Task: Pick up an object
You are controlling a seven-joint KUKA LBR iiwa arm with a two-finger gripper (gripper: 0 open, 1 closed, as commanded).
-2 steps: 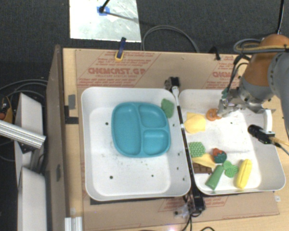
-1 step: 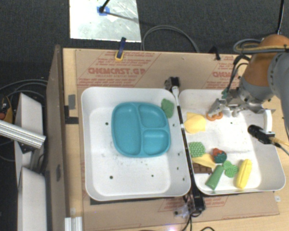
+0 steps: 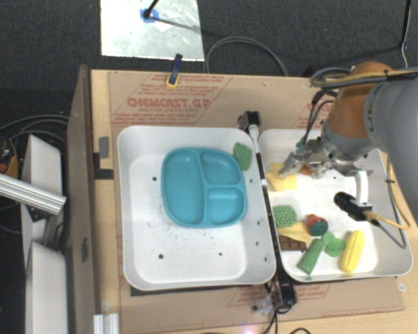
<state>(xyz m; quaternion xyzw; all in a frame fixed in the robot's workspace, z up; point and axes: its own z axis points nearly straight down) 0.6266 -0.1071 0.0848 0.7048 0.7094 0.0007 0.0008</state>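
1. Camera view has the end effector [image 3: 301,163] low over the far left part of the right bin [image 3: 320,195]. I cannot tell how wide it is set, and nothing shows in its grip.
2. The likeliest target is the yellow wedge [image 3: 281,181], which lies flat on the bin floor just near-left of the end effector and close to the wall between the bins.
3. It looks like a light, stiff toy food with smooth faces, so it may slide or skate away under a glancing touch. Its thin profile suggests gripping across the two long edges, coming straight down.
4. The wall on its left leaves little room on that side.
5. Nearer in the same bin are a bumpy green ball [image 3: 284,216], a brown slab [image 3: 292,236], a red piece [image 3: 316,223], a green cylinder [image 3: 310,256] and corn [image 3: 352,250]. All are apart from the wedge.
6. The left bin [image 3: 146,245] holds a blue plate [image 3: 202,186] with a green leaf [image 3: 242,156] at its far right edge, well out of the way.
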